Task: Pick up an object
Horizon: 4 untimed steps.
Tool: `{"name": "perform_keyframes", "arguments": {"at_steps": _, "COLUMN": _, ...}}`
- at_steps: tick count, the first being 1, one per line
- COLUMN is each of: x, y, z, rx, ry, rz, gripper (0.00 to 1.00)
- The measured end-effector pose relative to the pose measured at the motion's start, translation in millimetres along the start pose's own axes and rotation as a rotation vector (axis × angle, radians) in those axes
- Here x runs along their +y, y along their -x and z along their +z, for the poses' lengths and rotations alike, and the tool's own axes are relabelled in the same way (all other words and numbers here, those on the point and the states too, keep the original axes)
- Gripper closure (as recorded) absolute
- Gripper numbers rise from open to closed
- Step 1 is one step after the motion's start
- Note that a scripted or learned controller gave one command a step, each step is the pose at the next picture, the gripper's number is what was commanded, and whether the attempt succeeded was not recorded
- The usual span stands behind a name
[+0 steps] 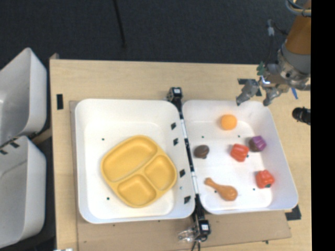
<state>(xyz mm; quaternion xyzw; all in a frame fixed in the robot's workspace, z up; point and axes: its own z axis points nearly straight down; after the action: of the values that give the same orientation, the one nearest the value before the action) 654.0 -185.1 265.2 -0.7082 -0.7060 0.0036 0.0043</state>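
Gripper (257,94): I see fingers spread, nothing between them, upper right, above the right bin's (280,140) back edge.
Orange ball (228,122): nearest object, below-left.

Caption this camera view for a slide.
Open two-finger gripper above right white bin of six toy foods; yellow three-compartment plastic tray in left white bin.

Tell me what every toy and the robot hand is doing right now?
gripper: open, up over the far edge of the right bin, holding nothing
orange ball: lying loose in the right bin
purple toy: lying beside the red pepper
red pepper: lying loose
second red toy: lying loose
brown lump: lying loose
drumstick: lying on its side
yellow tray: flat in the left bin
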Motion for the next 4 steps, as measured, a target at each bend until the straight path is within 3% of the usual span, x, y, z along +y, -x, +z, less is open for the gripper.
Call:
{"name": "perform_keyframes", "arguments": {"at_steps": 1, "x": 1.8, "y": -0.9, "z": -9.2, "rx": -0.001, "ry": 0.013, "rz": -0.003, "gripper": 0.0}}
{"name": "perform_keyframes", "arguments": {"at_steps": 4, "x": 12.5, "y": 9.1, "z": 161.8, "rx": -0.004, "ry": 0.009, "rz": -0.001, "gripper": 0.0}}
